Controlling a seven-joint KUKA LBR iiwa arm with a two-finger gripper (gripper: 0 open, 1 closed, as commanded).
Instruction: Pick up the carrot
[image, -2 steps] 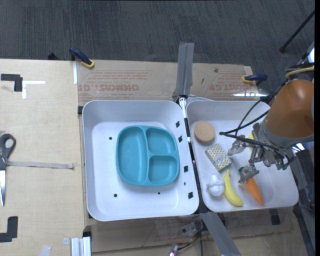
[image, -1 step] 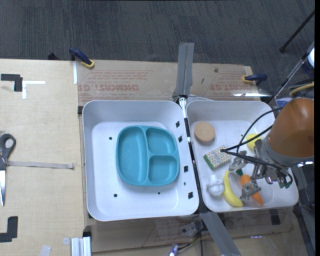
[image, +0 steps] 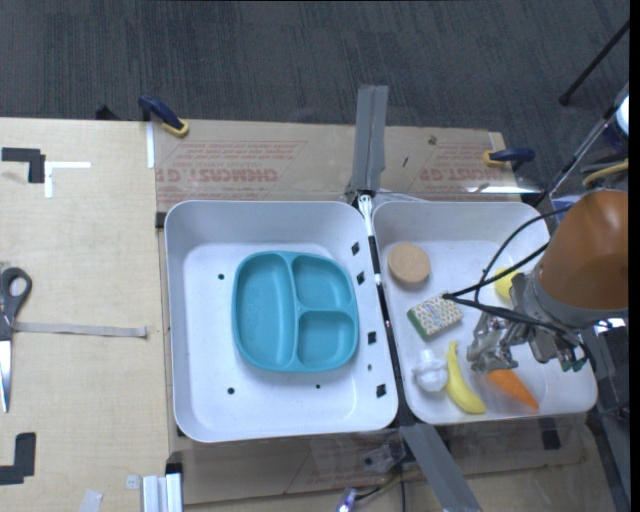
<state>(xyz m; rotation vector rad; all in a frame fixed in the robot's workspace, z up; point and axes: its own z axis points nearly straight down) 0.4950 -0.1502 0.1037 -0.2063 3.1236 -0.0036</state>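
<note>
The carrot (image: 513, 388) is a short orange piece lying near the front right corner of the right bin (image: 470, 222). My gripper (image: 490, 350) hangs low in that bin, just above and to the left of the carrot's upper end. Its metal fingers point down toward the gap between the carrot and a yellow banana (image: 461, 381). Nothing shows between the fingers. The arm's orange band (image: 592, 248) covers part of the bin's right side.
In the right bin also lie a round tan disc (image: 408, 263), a speckled sponge block (image: 435, 315), a small white object (image: 431, 374) and a yellow piece (image: 507, 285) half hidden by cables. The left bin (image: 200, 300) holds a teal divided plate (image: 296, 310). Scissors (image: 10, 320) lie on the bench at left.
</note>
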